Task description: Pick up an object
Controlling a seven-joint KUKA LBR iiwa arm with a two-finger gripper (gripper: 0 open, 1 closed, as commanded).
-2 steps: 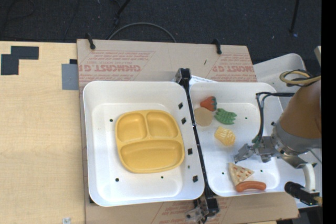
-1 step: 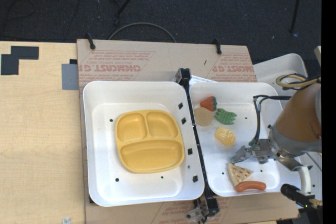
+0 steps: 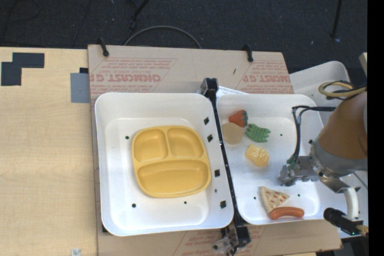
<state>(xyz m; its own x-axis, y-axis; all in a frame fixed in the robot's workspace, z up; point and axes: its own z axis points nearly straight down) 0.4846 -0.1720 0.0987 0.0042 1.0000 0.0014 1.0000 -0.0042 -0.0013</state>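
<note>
In the right bin (image 3: 303, 106) lie several toy foods: a red and orange piece (image 3: 239, 118), a tan round piece (image 3: 232, 132), a green leafy piece (image 3: 258, 132), a yellow corn piece (image 3: 257, 156), a pizza slice (image 3: 272, 196) and a red sausage (image 3: 286, 213). My gripper (image 3: 289, 176) hangs low over the right bin's right half, just right of the corn and above the pizza slice. Nothing shows between its tips.
The left bin (image 3: 114, 129) holds a yellow divided plate (image 3: 170, 160). A black divider clip strip (image 3: 219, 159) runs between the bins. Cardboard (image 3: 138, 72) lies under both. My arm's orange band (image 3: 346, 126) rises at the right edge, with a black cable (image 3: 297, 129) beside it.
</note>
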